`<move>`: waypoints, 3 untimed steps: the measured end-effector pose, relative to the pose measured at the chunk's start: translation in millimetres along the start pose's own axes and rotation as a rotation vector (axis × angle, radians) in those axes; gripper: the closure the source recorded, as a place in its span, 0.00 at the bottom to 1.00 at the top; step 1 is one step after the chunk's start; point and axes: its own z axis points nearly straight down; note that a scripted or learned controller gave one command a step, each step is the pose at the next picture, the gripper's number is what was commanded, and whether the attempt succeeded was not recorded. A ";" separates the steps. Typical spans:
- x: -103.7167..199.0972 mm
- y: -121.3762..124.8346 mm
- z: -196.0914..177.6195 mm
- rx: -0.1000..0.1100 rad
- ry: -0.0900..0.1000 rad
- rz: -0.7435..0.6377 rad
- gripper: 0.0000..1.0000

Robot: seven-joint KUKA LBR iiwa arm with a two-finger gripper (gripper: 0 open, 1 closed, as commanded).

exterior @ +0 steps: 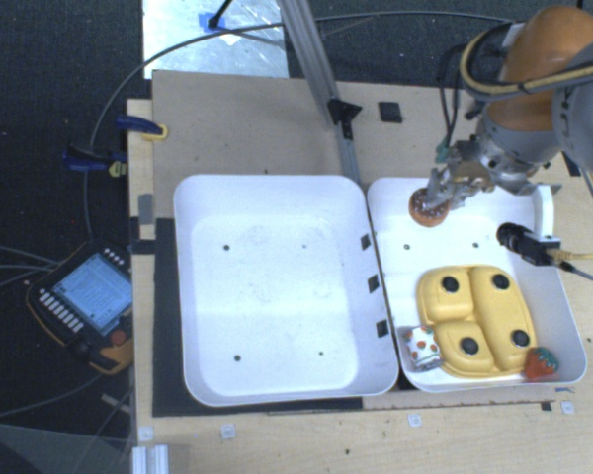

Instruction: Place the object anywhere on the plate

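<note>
A yellow plate [476, 321] with three sections and black dots lies in the right bin [563, 314], toward its front. A small round orange-brown object [428, 209] is at the far left corner of that bin. My gripper [441, 192] is directly over it, its tip touching or just above the object's top. The grey arm with its orange band [553, 42] reaches in from the upper right. The object lies well behind the plate, apart from it.
A small patterned packet [420, 347] rests against the plate's front left corner, and a red strawberry-like toy [542, 363] sits at its front right. A black fitting [522, 241] juts over the right bin's right wall. The left bin [193, 294] stands alongside.
</note>
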 end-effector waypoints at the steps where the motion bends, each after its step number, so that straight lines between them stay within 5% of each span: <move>1: 53.8 -8.7 -12.0 -0.001 0.001 -0.001 1.00; 3: 164.4 -23.6 -11.2 0.001 0.001 -0.001 1.00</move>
